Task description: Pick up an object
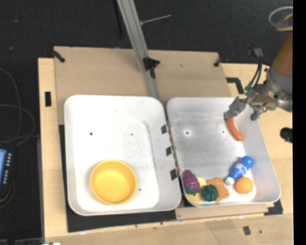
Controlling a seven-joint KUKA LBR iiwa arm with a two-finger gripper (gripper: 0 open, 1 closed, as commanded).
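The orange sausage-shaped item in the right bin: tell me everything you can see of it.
The orange sausage-shaped item is a small, smooth, elongated piece with rounded ends, plastic-looking, plain orange-red. It lies slanted near the upper right of the right bin, apart from the cluster of toys along the bin's near edge. Its upper end sits right under the gripper; whether they touch cannot be told. It seems to rest on the bin floor, though that is not certain.
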